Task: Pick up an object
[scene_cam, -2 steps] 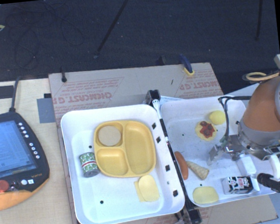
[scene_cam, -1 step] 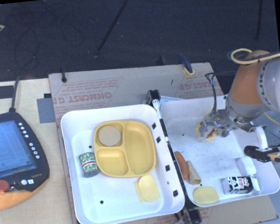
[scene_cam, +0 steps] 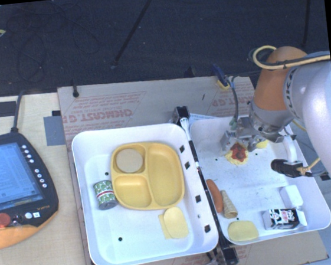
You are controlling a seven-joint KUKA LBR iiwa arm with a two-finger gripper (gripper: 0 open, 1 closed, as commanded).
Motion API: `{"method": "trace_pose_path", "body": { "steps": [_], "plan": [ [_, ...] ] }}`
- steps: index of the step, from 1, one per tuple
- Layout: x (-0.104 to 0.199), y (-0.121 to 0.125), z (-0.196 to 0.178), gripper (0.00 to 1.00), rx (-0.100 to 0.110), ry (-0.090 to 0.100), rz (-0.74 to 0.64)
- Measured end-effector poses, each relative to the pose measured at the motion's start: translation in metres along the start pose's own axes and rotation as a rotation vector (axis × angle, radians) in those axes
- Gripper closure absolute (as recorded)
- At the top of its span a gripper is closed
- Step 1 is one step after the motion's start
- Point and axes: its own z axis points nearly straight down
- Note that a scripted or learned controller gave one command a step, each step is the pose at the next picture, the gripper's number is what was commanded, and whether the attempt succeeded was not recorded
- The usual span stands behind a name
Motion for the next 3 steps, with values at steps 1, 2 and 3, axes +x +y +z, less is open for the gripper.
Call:
{"method": "trace_pose_path", "body": {
  "steps": [1,2,3],
  "plan": [
    [-0.002,-0.001,-0.012,1.0,0.0,-0.002,0.0],
    [0.027,-0.083,-0.088,1.0,0.007,0.002,0.006],
    [0.07,-0.095,-0.133,1.0,0.002,0.0,0.0]
  ]
}}
